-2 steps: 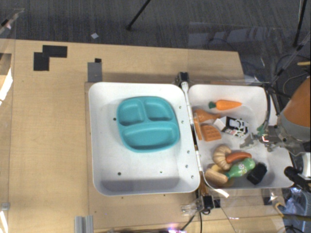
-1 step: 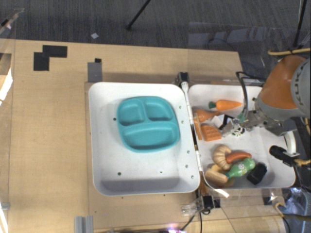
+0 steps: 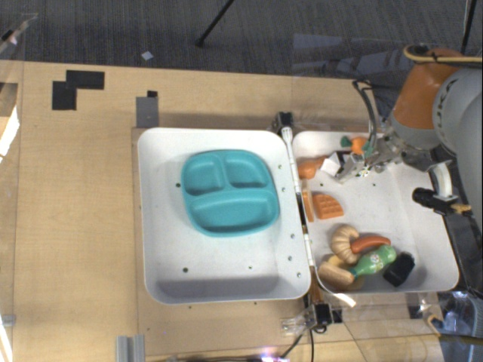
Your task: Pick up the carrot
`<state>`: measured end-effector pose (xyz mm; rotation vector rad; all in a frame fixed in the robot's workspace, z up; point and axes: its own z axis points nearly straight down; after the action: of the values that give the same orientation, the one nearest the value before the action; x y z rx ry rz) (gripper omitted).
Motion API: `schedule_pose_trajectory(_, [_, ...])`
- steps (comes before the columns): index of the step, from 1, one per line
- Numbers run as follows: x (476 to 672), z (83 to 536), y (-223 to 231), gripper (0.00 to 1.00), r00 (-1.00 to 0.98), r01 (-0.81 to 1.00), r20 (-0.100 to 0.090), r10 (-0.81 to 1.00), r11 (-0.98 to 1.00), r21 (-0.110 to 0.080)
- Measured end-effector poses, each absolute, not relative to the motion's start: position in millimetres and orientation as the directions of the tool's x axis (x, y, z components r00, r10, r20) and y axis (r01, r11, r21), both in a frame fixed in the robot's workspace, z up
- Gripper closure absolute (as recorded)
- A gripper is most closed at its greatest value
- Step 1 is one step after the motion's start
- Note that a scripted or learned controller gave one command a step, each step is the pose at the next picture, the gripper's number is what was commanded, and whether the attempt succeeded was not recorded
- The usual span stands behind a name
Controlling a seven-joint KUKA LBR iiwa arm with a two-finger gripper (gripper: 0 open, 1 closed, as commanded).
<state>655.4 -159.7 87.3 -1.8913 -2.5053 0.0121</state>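
You are seeing the pincer (image 3: 361,163) hovering in the right bin (image 3: 423,225); the carrot (image 3: 355,142) is lying just above-left; its grip state cannot be told.

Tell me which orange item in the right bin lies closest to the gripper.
The small carrot with the green top, beside the gripper at the bin's far edge. The orange lump and ridged orange slab lie farther left and nearer the camera.

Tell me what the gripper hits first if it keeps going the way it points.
Likely the white floor of the right bin beneath the two-finger gripper, beside the small orange carrot; depth is unclear.
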Motion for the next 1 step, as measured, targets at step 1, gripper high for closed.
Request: schedule_pose_trajectory(1, [661.1,86.8,-171.0,0.00,-0.033,0.997,0.022,0.999,0.035,-0.063])
